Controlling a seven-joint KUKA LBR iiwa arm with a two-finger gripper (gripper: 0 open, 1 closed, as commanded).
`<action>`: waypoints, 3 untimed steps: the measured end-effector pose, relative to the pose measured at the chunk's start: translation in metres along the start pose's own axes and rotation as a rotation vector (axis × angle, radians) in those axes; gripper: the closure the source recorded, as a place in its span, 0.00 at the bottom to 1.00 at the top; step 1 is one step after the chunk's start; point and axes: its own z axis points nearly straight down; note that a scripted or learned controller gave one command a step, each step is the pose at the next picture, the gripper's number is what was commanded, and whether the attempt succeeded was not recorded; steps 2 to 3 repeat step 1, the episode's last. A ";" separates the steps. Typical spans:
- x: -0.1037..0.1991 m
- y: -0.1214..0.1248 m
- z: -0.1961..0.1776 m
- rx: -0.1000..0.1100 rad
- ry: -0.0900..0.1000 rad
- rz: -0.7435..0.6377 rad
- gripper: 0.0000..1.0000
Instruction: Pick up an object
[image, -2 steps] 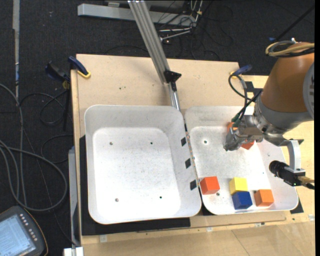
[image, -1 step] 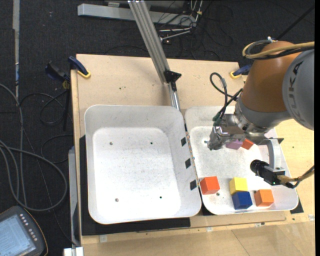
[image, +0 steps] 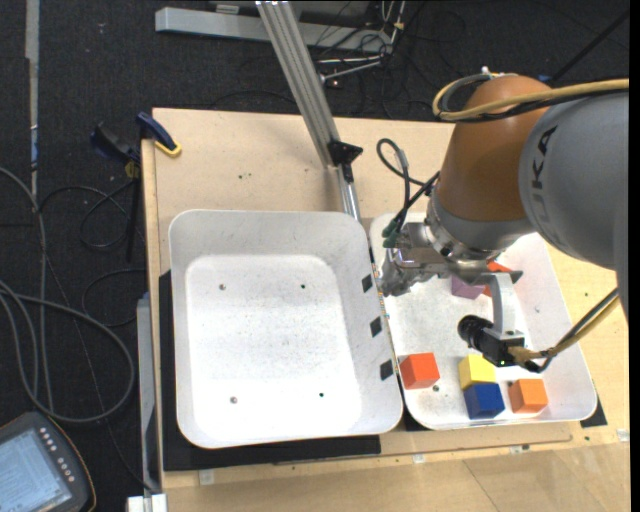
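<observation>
A pale wooden bench top (image: 250, 150) is seen across the middle of the frame, set on a dark carpeted floor (image: 70, 70). Black cables (image: 62, 305) are strewn over the floor at the left. A grey metal rail (image: 300, 80) is slanted down from the top centre, and a lit screen (image: 30, 470) is cut off at the lower left corner.

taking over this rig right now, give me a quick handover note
Pincer: low at the upper left of the right bin, close to the wall it shares with the left bin. Its grip state cannot be made out, and no object shows in it.
Things: orange cube, yellow cube, blue cube and second orange cube sit along the right bin's near edge. A purple piece lies partly hidden under the arm.
Done: no pick can be confirmed.
Left: grasp one object and lift it.
</observation>
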 end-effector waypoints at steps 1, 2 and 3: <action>0.050 0.024 0.000 -0.002 0.000 0.000 1.00; 0.050 0.024 0.000 -0.002 0.000 0.000 1.00; 0.050 0.024 0.000 -0.002 0.000 0.000 1.00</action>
